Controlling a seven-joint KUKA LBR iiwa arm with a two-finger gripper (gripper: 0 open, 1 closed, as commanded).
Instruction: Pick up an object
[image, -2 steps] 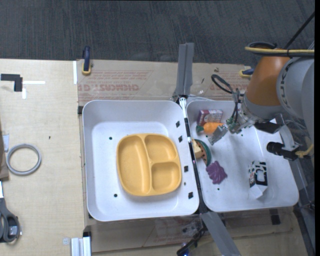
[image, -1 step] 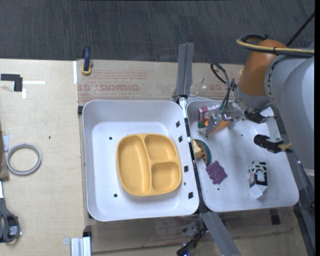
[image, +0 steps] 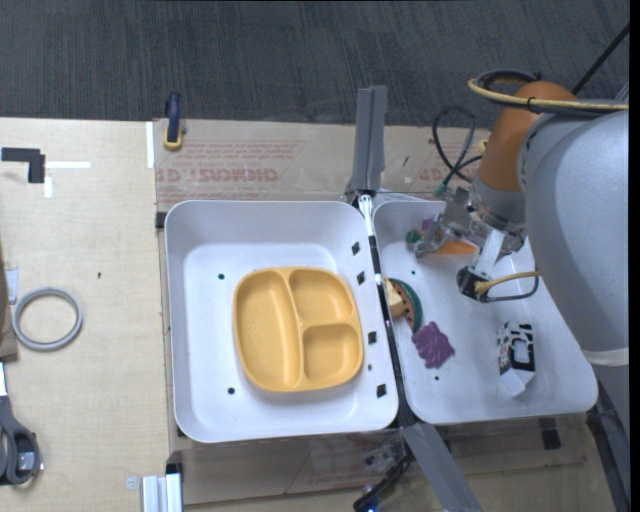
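Two white bins sit side by side on the table. The left bin (image: 190, 330) holds one yellow divided plate (image: 297, 328). The right bin (image: 560, 385) holds one purple grape bunch (image: 433, 345), one white-and-black packet (image: 516, 358), and one round green-rimmed item (image: 405, 303) against the dividing wall. The claw (image: 440, 238) is low in the right bin's far corner among orange and green pieces; whether it grips anything cannot be told. One grey tape ring (image: 45, 318) lies on the table, well left.

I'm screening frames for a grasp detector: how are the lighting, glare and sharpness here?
Camera view: lighting is even and soft, with only faint shadows inside the left bin; no harsh glare on the yellow tray; the purple object is reasonably sharp, while the arm near the lens looks soft and hides part of the right bin.
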